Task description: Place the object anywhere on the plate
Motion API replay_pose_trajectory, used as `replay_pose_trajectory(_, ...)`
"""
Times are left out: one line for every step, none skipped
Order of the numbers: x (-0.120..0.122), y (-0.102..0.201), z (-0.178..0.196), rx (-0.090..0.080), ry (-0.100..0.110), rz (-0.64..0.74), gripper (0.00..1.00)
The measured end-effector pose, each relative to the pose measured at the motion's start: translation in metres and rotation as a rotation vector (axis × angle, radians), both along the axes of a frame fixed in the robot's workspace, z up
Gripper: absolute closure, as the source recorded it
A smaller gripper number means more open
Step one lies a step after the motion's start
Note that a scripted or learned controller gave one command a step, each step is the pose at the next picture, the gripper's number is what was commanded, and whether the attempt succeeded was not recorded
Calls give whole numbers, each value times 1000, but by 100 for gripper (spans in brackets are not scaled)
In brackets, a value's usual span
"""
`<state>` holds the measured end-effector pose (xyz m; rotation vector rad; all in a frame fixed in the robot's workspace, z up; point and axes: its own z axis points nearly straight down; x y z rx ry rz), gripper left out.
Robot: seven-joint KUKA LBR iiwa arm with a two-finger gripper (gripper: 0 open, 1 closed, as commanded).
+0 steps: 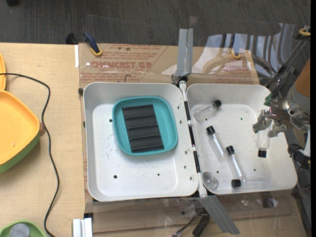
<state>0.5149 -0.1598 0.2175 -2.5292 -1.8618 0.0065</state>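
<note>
A clear tube with a black cap (262, 143) is pinched upright in the gripper (263, 130), lifted for carrying, right of the teal plate (170, 127). Farther right, the grey arm (301, 105) is seen.

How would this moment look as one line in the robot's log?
hand: over right bin, on clear tube | teal plate: left bin, black ridged block on it

Faint red "CHEMCAST GP" print on the cardboard sheet (133, 60)
</note>
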Motion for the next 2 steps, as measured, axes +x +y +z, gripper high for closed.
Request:
replay_pose_trajectory(0, 0, 0, 0, 0, 0, 0)
replay_pose_trajectory(-13, -28, 101, -1, -1, -27, 0)
